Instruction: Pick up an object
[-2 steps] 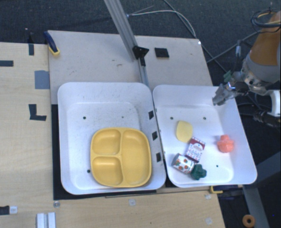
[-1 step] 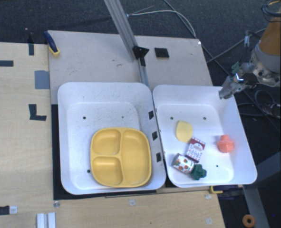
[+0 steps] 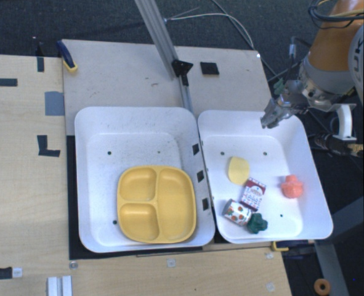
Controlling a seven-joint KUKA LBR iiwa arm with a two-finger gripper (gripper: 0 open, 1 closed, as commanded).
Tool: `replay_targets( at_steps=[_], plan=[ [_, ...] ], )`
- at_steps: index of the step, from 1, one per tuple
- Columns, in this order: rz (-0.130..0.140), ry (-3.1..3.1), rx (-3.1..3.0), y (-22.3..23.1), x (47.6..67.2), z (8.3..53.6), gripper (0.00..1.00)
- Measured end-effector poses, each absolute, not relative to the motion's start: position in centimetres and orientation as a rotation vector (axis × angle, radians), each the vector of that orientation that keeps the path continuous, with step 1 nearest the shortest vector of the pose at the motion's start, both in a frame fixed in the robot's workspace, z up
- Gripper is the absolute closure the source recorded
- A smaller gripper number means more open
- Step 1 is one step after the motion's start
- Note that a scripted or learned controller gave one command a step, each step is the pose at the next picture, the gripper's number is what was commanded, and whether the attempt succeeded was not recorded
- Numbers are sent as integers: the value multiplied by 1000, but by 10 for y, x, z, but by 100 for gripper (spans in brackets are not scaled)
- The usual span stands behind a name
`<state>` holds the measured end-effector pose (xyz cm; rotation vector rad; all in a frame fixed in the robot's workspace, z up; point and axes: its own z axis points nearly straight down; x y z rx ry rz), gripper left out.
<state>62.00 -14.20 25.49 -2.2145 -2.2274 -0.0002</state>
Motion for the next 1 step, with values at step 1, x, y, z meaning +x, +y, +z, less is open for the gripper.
replay_targets(
  at_steps=[1],
  plan=[
    [2,-2226,-2216,-84,624,241,100]
  ],
)
